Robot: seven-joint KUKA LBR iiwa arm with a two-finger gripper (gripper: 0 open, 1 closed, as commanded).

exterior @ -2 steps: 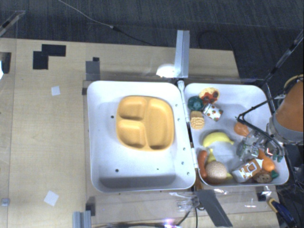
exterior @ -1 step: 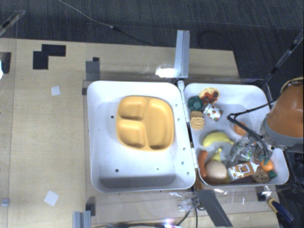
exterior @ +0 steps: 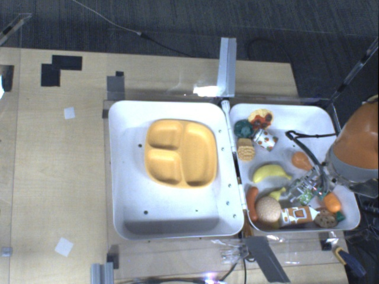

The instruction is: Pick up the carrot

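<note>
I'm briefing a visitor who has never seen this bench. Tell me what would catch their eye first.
The yellow divided plate lies alone in the left bin, bright against the white. The right bin is crowded with toy food, a banana near its middle and the carrot with its green top by the near right corner. The arm's orange band looms at the right, with the gripper low over the clutter, just left of the carrot.

The left white bin (exterior: 127, 158) has open floor all round the yellow three-compartment plastic plate (exterior: 180, 152) at its middle. The right white bin (exterior: 331, 120) is crowded: a yellow banana (exterior: 270, 173), a tan round bun (exterior: 267, 209), a waffle-textured biscuit (exterior: 245, 150) and a small brown-and-white carton (exterior: 296, 215) lie close together. Bare floor shows in its upper right part, crossed by a thin black cable (exterior: 308, 136).
</note>
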